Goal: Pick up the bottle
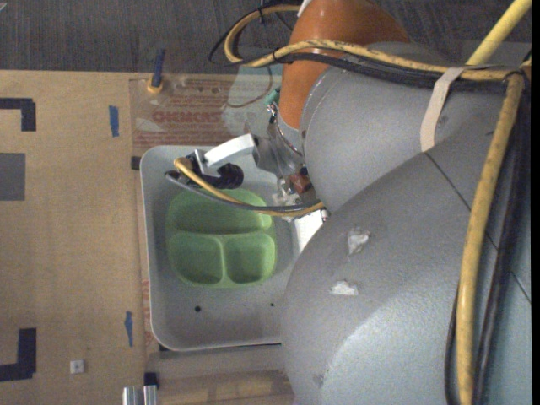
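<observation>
The two-finger gripper (288, 187) hangs over the upper right corner of the shallow white plastic bin (228, 321), just beside the upper right rim of a light green moulded tray with three compartments (221, 240) that lies flat in the bin's middle; the bulky grey arm (396, 226) with its orange band (337, 24) covers the bin's right part, so where the bottle lies relative to the pincer cannot be told. Whether the pincer is released, clenched or grasping anything cannot be told either.
</observation>
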`<move>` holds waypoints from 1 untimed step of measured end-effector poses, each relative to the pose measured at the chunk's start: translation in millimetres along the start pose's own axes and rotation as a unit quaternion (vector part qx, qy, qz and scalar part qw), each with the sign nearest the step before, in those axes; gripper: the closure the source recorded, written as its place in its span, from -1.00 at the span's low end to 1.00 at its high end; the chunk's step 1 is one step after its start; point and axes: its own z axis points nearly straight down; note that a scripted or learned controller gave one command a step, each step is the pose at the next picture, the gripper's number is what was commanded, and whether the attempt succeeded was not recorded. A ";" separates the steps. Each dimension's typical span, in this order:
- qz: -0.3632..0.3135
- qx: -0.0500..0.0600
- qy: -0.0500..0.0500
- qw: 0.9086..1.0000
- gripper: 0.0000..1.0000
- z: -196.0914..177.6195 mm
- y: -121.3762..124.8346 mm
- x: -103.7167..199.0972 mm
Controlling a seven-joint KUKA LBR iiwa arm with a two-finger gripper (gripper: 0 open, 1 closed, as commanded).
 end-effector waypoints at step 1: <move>0.080 0.001 -0.002 0.997 1.00 25.1 39.9 -76.2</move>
